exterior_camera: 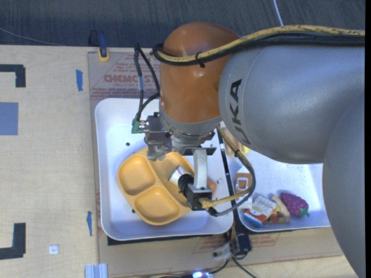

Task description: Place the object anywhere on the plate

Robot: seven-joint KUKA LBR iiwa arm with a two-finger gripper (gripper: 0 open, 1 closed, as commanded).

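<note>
A yellow divided plate (145, 187) lies in the left white bin (110, 155), toward its front. My gripper (164, 151) hangs below the orange wrist band, over the plate's right rear compartment. The big grey arm covers that part of the plate and whatever is under the gripper. I make out no object between plate and gripper.
The right bin (290, 225) holds a purple bunch of grapes (294, 202), a colourful packet (264, 204) and an orange-and-white item (243, 182) near the divider. The arm covers most of that bin. Pale bench with blue tape marks lies to the left.
</note>
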